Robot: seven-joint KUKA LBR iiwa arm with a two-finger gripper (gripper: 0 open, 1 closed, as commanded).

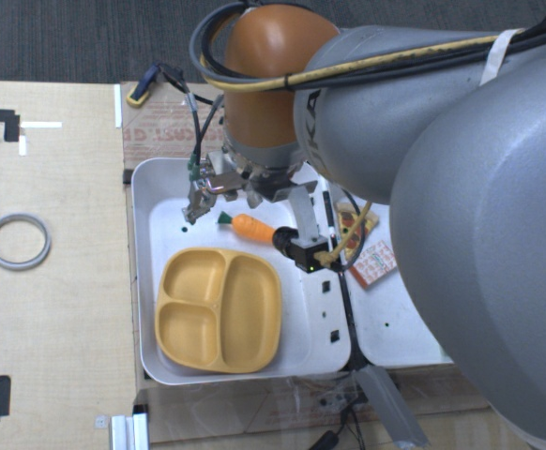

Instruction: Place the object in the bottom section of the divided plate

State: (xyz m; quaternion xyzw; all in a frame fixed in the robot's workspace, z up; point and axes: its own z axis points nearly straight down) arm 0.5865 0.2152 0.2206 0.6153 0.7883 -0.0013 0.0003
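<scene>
The arm hides most of the right bin and runs off the right edge. It also partly covers a small red packet.

Cardboard sheet, far of the left bin: faint reddish lettering, illegible.
Small red-and-white packet, right bin: printed pattern, no readable words.

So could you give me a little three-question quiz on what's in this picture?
1. True or false: the carrot lies on the plate.
2. How many sections does the plate have?
3. The tape roll lies: A) in the bin B) on the bench left of the bin C) on the plate.

Key: 1 false, it lies in the bin just above the plate, under the gripper. 2 three. 3 B.
</scene>
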